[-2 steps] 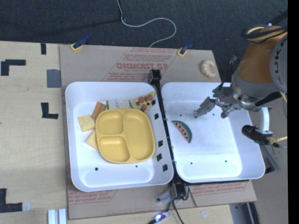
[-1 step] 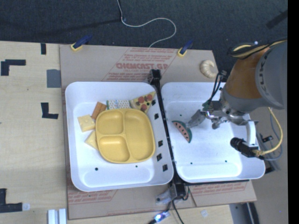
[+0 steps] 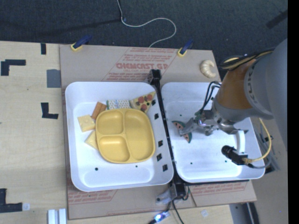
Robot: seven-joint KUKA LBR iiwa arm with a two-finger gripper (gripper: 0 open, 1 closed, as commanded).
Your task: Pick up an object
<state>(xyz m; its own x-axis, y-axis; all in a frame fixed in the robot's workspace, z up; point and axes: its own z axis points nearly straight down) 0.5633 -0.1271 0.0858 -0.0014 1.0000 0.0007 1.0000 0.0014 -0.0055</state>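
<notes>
- Nearest the camera, the front lip of the left bin point(image 3: 117, 185) sits on a brown cardboard sheet point(image 3: 140, 64) that covers part of the counter point(image 3: 28, 125).
- Inside the left bin, a yellow divided plate point(image 3: 125, 135) lies flat and takes up most of the floor, likely just dropped there among the loose items.
- Tucked under the plate's left and far edges are tan cracker-like pieces point(image 3: 87, 122) and a patterned wedge like a toy pizza slice point(image 3: 144, 101). The plate overlaps them, so lifting any of them cleanly looks awkward.
- A black divider strip point(image 3: 161, 125) runs between the two bins, far to near.
- In the right bin point(image 3: 205, 171), a small dark green and red object point(image 3: 183, 129) lies on the white floor toward its left side. It appears to be the pick target, being the loose item there.
- The end effector point(image 3: 194, 126) is low in the right bin, just beside that object or touching it. I cannot tell how far apart the fingers are, nor whether they have hold of it.
- The grey arm with its orange band point(image 3: 236, 90) reaches in from the right and hides part of the bin.
- A black cable connector point(image 3: 232, 154) hangs near the arm, over the bin's near right area.
- Beyond the right bin, a small beige lump point(image 3: 209, 68) rests on the cardboard, well apart from the action.
</notes>
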